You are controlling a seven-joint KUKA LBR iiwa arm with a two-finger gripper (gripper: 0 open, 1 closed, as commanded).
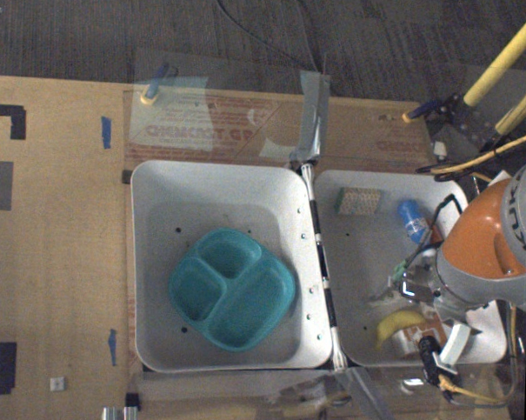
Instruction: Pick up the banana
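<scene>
One curved yellow banana (401,324) lies unlifted near right bin's (365,253) front edge, grey gripper (414,288) just above; finger state: can't tell.

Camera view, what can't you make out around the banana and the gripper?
- Gripper: its state, blurred and hidden under the arm's wrist.
- Banana: its right end, covered by the arm.
- Items beside the banana: too small and partly hidden to identify.
- Right bin: its right wall, hidden by the arm.

The arm's pincer (407,289) hangs just above the banana (399,324) in the right bin (353,339), teal tray (233,289) in the left bin (157,244)
</scene>
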